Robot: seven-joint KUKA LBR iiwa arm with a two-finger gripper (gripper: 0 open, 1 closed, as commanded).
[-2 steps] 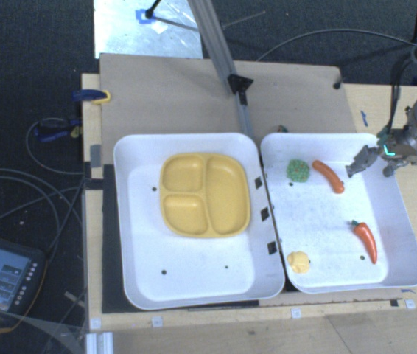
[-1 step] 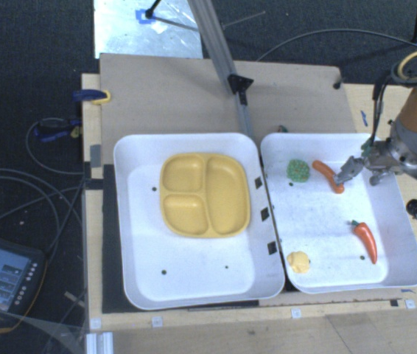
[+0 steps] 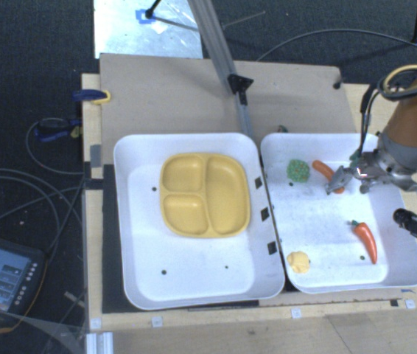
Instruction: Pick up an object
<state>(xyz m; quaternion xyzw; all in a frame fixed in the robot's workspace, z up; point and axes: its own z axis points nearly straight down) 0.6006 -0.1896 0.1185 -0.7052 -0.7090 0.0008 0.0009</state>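
Lying just beside the claw: an orange carrot.

Lighting even, diffuse, from overhead; moderately bright. Both white bins near overexposed, little surface detail. Shadows soft and faint, thin along bin rims. Bright glare patch on the floor at 11 o'clock. Dark carpet underexposed. Overall slightly soft, low resolution; small items lack crisp edges.

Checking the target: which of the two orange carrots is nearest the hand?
The carrot beside the green ball, right at the hand; the other carrot lies lower.
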